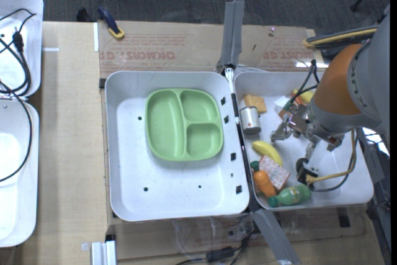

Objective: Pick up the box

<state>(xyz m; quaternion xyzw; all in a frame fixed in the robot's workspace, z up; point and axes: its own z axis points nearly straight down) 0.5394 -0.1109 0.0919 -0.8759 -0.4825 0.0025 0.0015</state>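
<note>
— Fingers (275, 134) stand apart, as far as I can make out, with nothing between them. They hang over the middle of the right bin (347, 200).

— And the box?

— The tan box (254, 103) lies flat in that bin's far left corner, close to the wall it shares with the left bin (124, 152). From the fingers it is leftward and towards the far rim, near but not touching.

— Anything crowding it?

— A silver can (249, 120) lies just beside its near edge. The banana (267, 150) sits nearer still, between the can and a red-and-white packet (274, 172).

— How does the box lie?

— Its long side seems to run roughly across the bin, a little skewed. I'd judge the fingers need to close across the short side, so one would come down on the can's side. That gap looks tight.

— So the risk?

— Clipping the can, I think, or settling on the packet instead.
</note>
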